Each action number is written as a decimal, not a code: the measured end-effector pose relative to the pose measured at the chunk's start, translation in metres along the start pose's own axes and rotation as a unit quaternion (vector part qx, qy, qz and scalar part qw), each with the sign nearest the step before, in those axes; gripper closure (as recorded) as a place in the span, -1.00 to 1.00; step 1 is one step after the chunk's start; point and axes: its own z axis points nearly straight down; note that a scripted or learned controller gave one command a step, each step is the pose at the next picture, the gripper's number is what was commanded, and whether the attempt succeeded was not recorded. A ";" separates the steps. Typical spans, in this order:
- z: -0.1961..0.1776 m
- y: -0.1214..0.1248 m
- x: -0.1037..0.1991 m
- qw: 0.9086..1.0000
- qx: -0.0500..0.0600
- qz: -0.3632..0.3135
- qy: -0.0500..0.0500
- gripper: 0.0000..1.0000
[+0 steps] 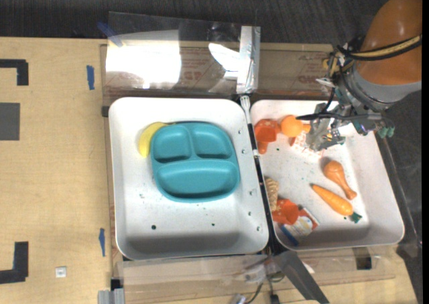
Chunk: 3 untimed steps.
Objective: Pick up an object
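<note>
Camera view: the claw hangs low over the right bin; its opening cannot be told. Beside it lie a smooth orange ball and tapered carrot.

2 white bins: left bin, right bin. 1 teal divided plate in the left bin, 1 yellow item at its 10 o'clock. Right bin: 1 orange cup, 1 orange ball, 1 drumstick, 1 carrot, 1 small pile of mixed pieces at 7 o'clock, count unclear.
</note>
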 end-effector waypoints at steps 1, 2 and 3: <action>0.017 -0.087 -0.009 0.991 -0.001 -0.136 0.002 1.00; 0.017 -0.085 -0.010 0.990 -0.001 -0.138 0.001 -1.00; 0.124 -0.074 0.047 0.979 -0.003 -0.203 0.003 -1.00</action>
